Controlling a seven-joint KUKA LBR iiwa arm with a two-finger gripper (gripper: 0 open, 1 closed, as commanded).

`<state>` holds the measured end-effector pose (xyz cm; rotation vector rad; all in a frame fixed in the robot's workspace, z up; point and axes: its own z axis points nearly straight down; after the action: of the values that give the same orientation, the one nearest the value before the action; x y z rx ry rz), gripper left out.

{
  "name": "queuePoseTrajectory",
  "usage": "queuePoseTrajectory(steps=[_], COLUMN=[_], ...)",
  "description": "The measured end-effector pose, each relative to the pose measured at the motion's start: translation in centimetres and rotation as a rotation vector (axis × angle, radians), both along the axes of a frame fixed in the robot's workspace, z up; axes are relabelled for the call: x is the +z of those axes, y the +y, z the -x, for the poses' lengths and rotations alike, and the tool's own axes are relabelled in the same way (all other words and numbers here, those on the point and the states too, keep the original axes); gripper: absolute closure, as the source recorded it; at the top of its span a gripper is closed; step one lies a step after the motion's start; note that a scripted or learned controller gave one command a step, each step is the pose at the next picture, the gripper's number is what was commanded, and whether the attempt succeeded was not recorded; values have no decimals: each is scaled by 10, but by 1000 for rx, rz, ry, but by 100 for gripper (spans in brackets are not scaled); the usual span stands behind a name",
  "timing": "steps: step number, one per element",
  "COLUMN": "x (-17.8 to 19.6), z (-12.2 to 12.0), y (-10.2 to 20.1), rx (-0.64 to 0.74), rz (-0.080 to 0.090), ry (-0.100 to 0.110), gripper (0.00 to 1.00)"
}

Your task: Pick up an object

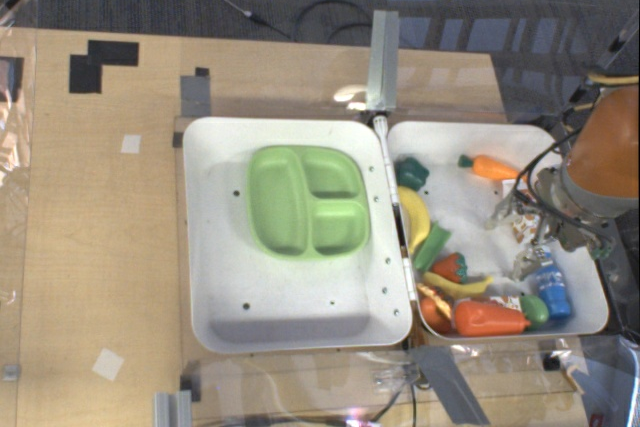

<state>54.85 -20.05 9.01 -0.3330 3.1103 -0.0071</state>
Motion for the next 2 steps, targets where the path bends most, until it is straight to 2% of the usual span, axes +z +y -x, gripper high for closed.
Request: queuePoseTrajectory(steps=[1,2], x=[1,1], z=[8,7], y=[67,101], rx=[9,80], rz=[-2,2], ry=[-4,-6], gripper=[0,0])
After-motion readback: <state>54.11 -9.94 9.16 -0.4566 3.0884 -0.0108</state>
